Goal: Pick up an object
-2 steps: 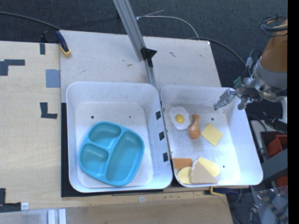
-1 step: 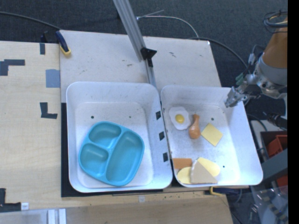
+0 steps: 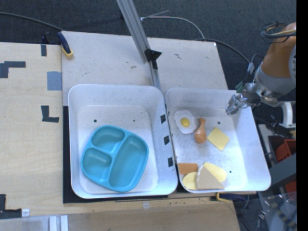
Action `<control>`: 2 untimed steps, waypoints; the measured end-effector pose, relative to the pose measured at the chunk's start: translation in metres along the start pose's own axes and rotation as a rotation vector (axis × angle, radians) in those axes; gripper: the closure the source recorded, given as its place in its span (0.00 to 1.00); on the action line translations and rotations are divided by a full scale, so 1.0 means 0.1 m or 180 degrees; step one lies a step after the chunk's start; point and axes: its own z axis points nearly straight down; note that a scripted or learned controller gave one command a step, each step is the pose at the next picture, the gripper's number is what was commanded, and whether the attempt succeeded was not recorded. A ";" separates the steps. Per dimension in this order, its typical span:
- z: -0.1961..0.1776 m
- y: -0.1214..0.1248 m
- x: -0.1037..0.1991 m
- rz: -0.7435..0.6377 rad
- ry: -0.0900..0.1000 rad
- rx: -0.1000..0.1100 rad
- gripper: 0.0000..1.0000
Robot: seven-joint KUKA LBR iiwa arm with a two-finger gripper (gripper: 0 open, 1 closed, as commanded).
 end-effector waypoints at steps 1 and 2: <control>-0.46 -0.35 0.42 -0.0006 0.0006 -0.0014 1.00; 0.19 -0.39 0.87 -0.0011 0.0011 0.0007 1.00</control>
